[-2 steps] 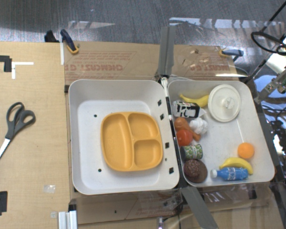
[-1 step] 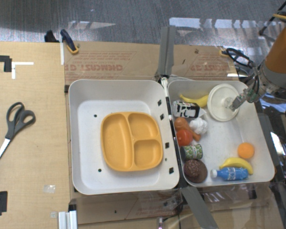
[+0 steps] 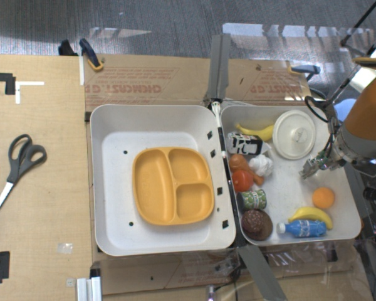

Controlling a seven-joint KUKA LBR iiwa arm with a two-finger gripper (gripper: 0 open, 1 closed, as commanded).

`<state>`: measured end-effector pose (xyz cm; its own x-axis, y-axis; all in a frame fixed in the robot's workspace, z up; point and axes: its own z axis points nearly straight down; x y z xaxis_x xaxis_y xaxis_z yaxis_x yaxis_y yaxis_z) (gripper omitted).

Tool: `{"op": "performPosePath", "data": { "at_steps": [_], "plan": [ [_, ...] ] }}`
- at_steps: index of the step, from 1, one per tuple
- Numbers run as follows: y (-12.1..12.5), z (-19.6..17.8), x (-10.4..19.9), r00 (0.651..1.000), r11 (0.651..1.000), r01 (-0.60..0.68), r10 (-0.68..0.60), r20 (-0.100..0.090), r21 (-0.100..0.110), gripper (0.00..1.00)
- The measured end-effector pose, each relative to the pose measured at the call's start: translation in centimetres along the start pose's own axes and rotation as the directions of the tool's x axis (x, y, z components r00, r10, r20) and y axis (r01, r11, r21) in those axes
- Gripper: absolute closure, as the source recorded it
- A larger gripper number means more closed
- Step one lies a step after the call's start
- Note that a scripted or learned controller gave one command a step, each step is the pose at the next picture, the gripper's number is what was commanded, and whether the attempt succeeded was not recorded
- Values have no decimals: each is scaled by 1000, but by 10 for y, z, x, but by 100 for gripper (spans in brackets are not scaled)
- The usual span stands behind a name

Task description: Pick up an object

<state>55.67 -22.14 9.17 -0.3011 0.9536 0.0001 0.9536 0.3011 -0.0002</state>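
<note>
The pincer is hovering low in the right bin, and I cannot tell its state; the orange is lying just below it, toward the camera, touching nothing

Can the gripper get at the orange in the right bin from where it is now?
Probably yes: the orange lies apart from its neighbours, just below the gripper, with bare bin floor between them.
</note>
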Motion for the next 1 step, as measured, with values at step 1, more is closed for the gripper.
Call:
{"op": "performPosePath", "data": {
  "at_steps": [1],
  "plan": [
    [-45,-1,14,940,940,340,-340,1,-1,100]
  ]
}}
